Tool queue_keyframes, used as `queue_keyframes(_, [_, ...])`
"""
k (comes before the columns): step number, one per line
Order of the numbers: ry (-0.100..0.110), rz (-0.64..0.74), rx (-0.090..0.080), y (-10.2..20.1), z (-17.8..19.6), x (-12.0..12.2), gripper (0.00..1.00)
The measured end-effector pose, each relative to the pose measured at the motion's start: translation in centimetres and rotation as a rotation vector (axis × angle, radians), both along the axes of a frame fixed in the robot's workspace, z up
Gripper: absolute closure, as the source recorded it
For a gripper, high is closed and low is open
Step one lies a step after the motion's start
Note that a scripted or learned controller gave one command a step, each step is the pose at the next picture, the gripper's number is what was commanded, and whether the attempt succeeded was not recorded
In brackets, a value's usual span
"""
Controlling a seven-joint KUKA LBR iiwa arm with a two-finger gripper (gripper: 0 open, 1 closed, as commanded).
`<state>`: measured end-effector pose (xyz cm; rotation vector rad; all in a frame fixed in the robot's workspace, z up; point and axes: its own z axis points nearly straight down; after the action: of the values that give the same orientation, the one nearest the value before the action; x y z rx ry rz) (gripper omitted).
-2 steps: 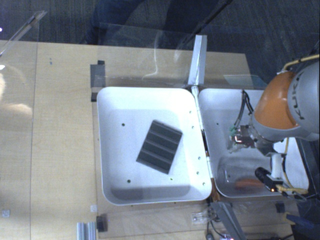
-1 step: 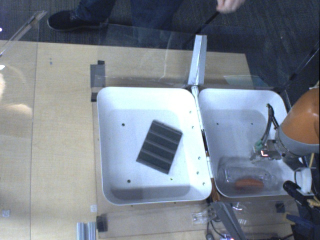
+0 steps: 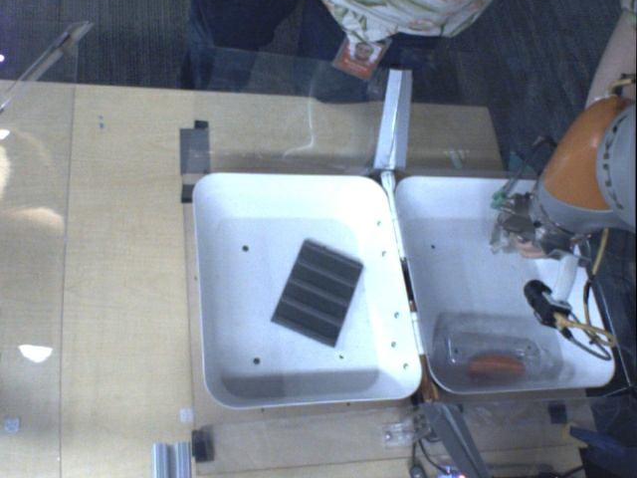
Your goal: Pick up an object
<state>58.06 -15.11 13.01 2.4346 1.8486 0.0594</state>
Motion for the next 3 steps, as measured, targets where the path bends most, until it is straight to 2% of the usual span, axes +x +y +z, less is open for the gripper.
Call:
queue_keyframes(1, [0.076, 0.009, 0.042, 1.6, -1.2, -1.7, 0.0])
queue_keyframes(2, [0.08, 0.29, 0.029, 2.2, 3.7, -4.5, 0.0])
queue_keyframes(3, [0.07, 0.258, 0.028, 6.5, -3.8, -3.7, 0.0])
